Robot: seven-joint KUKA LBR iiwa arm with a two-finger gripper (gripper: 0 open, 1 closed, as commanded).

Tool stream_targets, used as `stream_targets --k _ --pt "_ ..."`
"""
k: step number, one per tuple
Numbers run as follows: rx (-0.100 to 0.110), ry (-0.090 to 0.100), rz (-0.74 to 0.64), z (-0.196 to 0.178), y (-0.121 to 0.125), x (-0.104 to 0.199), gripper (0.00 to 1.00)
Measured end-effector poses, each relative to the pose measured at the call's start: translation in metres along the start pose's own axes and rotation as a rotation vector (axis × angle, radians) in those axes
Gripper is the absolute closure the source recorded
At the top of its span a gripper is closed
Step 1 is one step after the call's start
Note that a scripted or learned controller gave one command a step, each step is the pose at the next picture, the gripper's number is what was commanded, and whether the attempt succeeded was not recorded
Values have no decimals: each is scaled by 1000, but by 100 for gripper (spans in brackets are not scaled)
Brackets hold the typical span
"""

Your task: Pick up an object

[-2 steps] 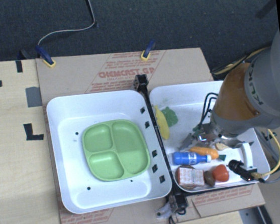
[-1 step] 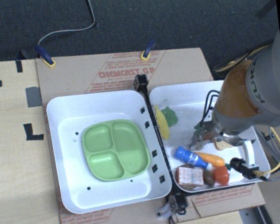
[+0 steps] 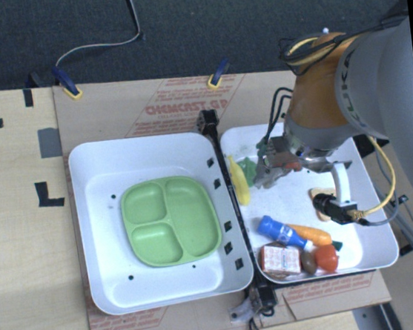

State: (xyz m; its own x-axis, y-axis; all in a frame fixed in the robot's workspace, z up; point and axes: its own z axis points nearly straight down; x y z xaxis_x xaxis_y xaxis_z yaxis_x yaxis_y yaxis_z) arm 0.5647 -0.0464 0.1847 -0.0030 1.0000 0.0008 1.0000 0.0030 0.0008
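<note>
The grey arm's jaws (image 3: 268, 169) hang low in the right white bin (image 3: 367, 256) near a yellow banana (image 3: 240, 186); their state I cannot tell, and no object looks lifted yet.

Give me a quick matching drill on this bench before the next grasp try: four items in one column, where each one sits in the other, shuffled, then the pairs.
Items
1. light green plastic divided plate
2. blue plastic bottle
3. yellow banana-shaped toy
4. red tomato-shaped toy

Places
A. right bin, along its left wall near the divider
B. left bin, lying flat in its middle
C. right bin, near its front right corner
D. right bin, middle of its front half, beside an orange carrot-shaped toy

Pairs: 1-B, 2-D, 3-A, 4-C
</note>
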Motion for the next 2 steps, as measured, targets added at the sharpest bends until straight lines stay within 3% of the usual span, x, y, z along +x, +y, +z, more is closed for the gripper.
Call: stream_targets --k 1,2 --pt "2 0 1 1 -1 -1 0" --pt "2 -1 2 1 44 -24 0"
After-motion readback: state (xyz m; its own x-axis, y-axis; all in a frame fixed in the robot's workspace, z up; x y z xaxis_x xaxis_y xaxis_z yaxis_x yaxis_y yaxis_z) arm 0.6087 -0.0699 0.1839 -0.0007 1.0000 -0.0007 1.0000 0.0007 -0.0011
